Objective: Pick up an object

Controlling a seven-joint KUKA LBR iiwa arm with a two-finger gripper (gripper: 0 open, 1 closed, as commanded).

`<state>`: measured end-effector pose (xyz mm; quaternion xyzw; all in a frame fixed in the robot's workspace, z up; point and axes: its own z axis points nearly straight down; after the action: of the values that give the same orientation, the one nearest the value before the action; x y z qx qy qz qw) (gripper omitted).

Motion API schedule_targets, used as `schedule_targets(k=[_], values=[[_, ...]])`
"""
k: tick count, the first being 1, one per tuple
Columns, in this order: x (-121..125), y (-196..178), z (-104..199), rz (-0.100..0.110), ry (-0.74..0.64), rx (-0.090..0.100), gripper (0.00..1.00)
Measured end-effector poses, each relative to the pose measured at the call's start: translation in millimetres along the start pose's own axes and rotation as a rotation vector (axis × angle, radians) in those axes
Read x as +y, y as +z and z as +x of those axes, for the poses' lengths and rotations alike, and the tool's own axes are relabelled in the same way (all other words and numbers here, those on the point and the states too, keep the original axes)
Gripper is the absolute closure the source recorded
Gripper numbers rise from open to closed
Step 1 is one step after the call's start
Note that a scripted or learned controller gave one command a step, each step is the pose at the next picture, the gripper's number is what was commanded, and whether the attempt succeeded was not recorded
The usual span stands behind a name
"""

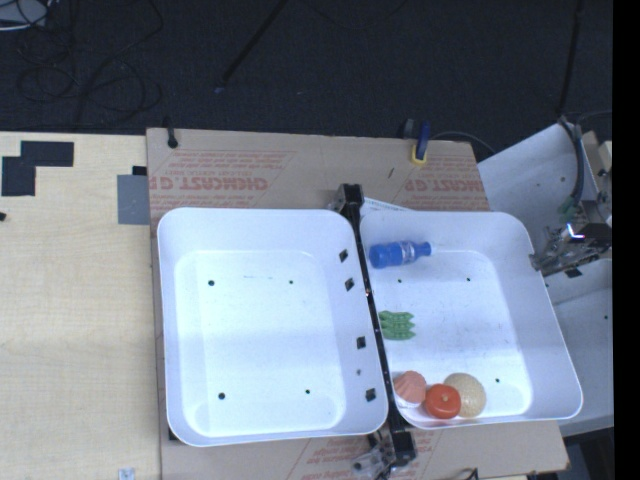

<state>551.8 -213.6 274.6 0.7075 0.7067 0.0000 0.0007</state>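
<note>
Dark carpet-like floor beyond, strewn with cables — pale wooden benchtop left, brown cardboard sheet underneath.

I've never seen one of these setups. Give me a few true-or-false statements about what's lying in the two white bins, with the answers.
1. The blue bottle lies on its side in the right bin. True.
2. The green object sits in the left bin. False: it is in the right bin, near the divider.
3. The red round object lies in the right bin's near corner. True.
4. The blue bottle touches the red round object. False: they lie well apart.
</note>
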Motion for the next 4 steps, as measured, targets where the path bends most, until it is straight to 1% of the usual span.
schedule_targets(k=[1, 2, 3, 4], values=[[-19.7, -67.6, -0.7, -0.003, -0.001, -0.001, 1.00], [-60.7, 46.6, 1.1, 0.015, 0.001, 0.006, 1.00], [18.8, 28.1, 0.8, -0.003, -0.005, -0.001, 1.00], [16.0, -42.9, -0.6, -0.005, -0.002, -0.002, 1.00]])
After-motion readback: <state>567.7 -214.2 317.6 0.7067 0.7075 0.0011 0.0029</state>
